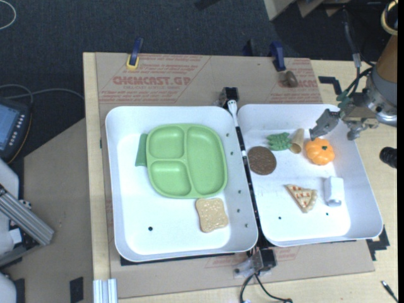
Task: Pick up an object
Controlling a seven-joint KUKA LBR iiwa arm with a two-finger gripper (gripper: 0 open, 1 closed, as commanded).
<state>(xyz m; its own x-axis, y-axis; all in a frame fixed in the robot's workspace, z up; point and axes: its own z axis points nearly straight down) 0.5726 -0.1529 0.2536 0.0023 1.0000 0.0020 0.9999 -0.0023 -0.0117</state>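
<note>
Nearest the camera, at the front of the left bin (126, 232), a slice of toast (211, 214) lies flat just below the green divided plate (187, 160), almost touching its lower right corner. The plate has three compartments and sits near the middle of that bin, with a darker green flat piece (140, 150) poking out from under its left edge.

In the right bin (360, 213), the front items are a waffle-patterned pizza wedge (302, 197) and, just to its right, a small white-and-grey block (332, 190) (what it is cannot be told at this size). Further back, a brown round cookie (261, 160) lies close to the bin's left wall. Behind it sits a green leafy toy (278, 141) touching a tan cylinder (297, 141). An orange pumpkin (319, 152) rests just right of the cylinder.

Farther still, the gripper (341, 124) hangs over the bin's back right area, just above and behind the pumpkin. Its two grey fingers (324, 124) are spread apart with nothing between them. The arm (385, 84) reaches in from the right.
</note>
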